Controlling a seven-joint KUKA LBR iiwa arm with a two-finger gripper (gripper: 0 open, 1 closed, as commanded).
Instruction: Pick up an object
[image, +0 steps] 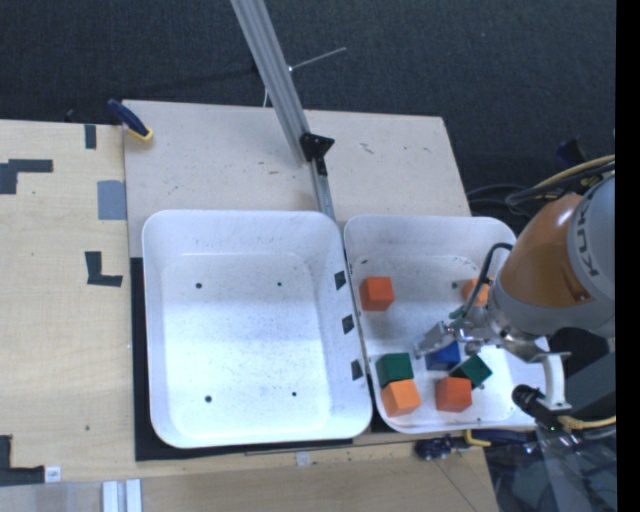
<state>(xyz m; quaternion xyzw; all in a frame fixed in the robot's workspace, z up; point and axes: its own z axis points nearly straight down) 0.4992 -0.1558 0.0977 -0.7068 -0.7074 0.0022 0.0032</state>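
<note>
White plastic makes up both shallow bins on the pale wooden bench (60, 300): the left bin (170, 250) fills the middle of the frame and carries only a few dark specks, so nothing in it offers a target. A slanted metal rail (280, 85) runs down from the top of the frame and ends at the seam where the two bins meet. Every candidate for picking lies in the right bin (420, 235), at centre right. An orange cube (377, 293) sits alone in its upper part, well apart from the rest, which probably makes it the easiest grasp. Lower down, a green block (394, 367) touches a second orange cube (402, 397) just below it, and a red-orange cube (453, 393) lies near the bin's lower rim. Between these and the arm, a blue block (445, 355) rests under the gripper (455, 340), with a dark green block (475, 370) just beside it. The gripper hangs low over this crowded cluster, seemingly aimed at the blue block, yet I cannot tell whether the fingers are wide, narrow or closed on anything, since the wrist hides them. A small orange piece (472, 291) peeks out by the arm (550, 265), whose orange band fills the frame's right.
</note>
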